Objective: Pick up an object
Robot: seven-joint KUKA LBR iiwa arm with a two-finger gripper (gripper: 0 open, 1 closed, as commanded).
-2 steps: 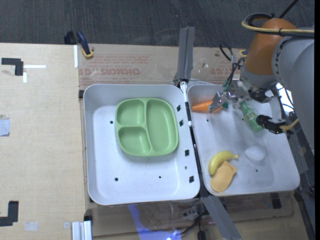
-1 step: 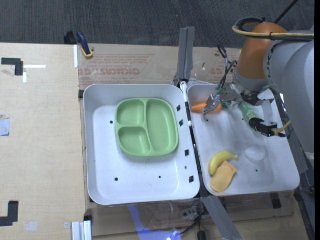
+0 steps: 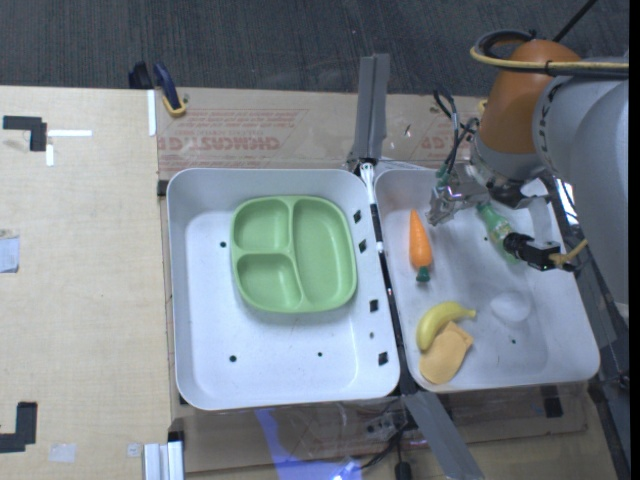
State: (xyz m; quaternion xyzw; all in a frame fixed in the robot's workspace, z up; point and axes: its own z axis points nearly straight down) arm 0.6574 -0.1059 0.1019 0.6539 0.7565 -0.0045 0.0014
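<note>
Camera view: end effector (image 3: 445, 205) poised low near the right bin's (image 3: 560, 363) far edge, jaw opening impossible to tell. Carrot (image 3: 420, 240) just beside it toward the bench's left, long axis running far-to-near. Banana (image 3: 441, 321) well apart, toward the near edge.

green tray (image 3: 294, 255), orange carrot (image 3: 420, 239), yellow banana (image 3: 440, 320)
</note>
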